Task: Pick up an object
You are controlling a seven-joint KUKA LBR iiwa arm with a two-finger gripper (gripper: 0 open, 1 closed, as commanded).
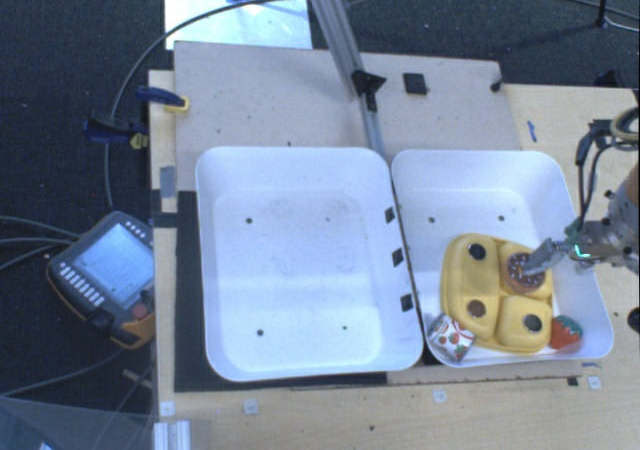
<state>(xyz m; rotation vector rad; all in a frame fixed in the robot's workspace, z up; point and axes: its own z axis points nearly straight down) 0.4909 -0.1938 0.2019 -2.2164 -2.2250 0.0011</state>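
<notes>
A handheld control pendant (pixel 105 278) lies off the left edge of the surface (pixel 300 98), beside a blue and yellow clamp (pixel 160 98) at the surface's far left corner. The left bin (pixel 215 238) sits with bare white floor, a slanted metal pole (pixel 335 28) rising from behind the seam where it meets the right bin (pixel 480 178). All the objects crowd the near right corner of that right bin: a small white patterned piece (pixel 451 338) against the near rim, a yellow tray-like toy (pixel 497 303) with dark round hollows, a brown doughnut-shaped piece (pixel 521 270) resting on the tray's far right part, and a red strawberry-like item (pixel 566 332) tucked in the near right corner. The gripper (pixel 545 256) reaches in over the bin's right rim, low and touching or just beside the brown piece; whether its jaws are apart or closed is too small to tell, and nothing can be seen clamped between them. By this view the approach looks made, with the arm down among the objects, but the pick itself appears not yet done: every object lies in the bin, and a firm grasp and a lift clear of the bin remain.
</notes>
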